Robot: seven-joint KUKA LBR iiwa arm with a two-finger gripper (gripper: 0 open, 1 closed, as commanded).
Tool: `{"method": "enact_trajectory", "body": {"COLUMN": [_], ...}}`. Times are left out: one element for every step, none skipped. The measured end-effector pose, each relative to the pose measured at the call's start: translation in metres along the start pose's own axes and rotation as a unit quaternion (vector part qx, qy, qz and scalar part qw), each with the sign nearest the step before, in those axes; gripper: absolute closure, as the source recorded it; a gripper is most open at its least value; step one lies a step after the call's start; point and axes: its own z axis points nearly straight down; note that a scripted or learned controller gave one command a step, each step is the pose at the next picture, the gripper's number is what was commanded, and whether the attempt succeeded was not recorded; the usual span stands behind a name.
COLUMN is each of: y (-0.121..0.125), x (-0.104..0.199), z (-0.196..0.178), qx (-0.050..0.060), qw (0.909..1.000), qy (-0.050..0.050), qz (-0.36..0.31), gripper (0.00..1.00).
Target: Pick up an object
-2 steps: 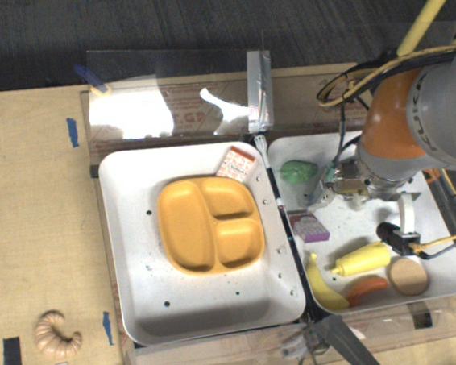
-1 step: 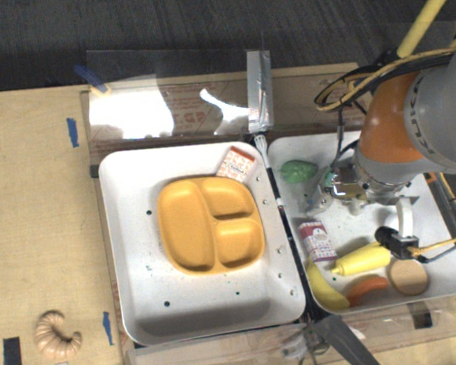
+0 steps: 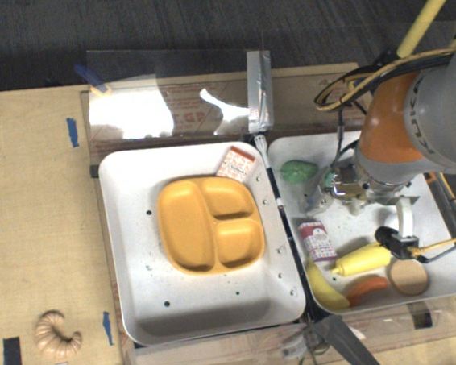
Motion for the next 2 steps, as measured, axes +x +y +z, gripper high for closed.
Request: {"method": "enact_trajectory", "body": {"y": [-0.01, -0.028], "x": [-0.034, -0.03], "z": [-0.008, -0.039], "qx": [0.003, 0.002], "qw": [0.9965, 0.9955], "qy": [0.001, 0.001], "qz": [-0.083, -0.095], "gripper": [0.0, 0.0]}}
